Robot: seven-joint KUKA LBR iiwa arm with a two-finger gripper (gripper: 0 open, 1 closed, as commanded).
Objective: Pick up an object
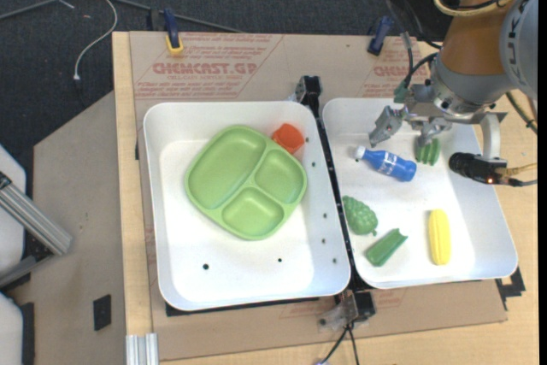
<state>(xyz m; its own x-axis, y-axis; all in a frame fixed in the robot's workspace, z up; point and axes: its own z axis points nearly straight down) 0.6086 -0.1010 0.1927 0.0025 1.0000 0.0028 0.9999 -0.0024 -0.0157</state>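
1. Blue bottle (386,164): candidate object, lying on its side in the right bin (479,269), upper part, white cap toward the divider. Blue body, pale label band.
2. Gripper (408,126): poised just above and behind the bottle; fingers spread apart, nothing between them. One finger (382,127) near the bottle's cap end, the other close to a small green piece (427,151).
3. Progress: nothing lifted; pick not yet made. Remaining, by judgement: lower, close on one item, raise clear of the bin.
4. Other contents, right bin: green knobbly item (360,215), green pod-like item (385,247), yellow corn cob (438,236), all lying loose, well apart from the gripper.
5. Left bin (171,269): green divided plate (246,181), orange item (289,136) touching its upper edge.
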